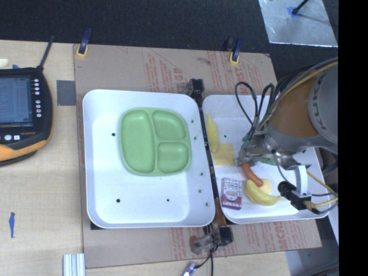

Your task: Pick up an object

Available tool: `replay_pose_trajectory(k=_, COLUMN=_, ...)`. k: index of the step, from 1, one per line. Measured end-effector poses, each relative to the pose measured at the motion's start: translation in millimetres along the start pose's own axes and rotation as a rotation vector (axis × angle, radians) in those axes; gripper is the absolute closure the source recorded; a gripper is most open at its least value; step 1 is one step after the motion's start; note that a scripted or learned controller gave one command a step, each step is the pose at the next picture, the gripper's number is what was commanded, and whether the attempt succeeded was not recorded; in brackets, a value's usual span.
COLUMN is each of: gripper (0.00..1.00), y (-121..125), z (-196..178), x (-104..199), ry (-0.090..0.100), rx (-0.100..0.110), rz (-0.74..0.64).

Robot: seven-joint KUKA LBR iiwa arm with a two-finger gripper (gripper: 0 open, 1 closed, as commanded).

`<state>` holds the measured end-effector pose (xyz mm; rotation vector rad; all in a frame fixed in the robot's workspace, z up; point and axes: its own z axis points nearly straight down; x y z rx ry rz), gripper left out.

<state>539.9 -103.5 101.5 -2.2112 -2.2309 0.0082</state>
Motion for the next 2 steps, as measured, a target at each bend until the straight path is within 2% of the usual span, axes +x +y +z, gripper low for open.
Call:
replay_pose_trajectory(k=1, gripper=1.0, y=0, z=-91, x=64, ry=0.005, rx=-0.002, rz=0.004)
replay_pose_trajectory(k=2, gripper=1.0, y=21, z=-106, x=123, ry=0.005, rx=0.0, rz=0.005)
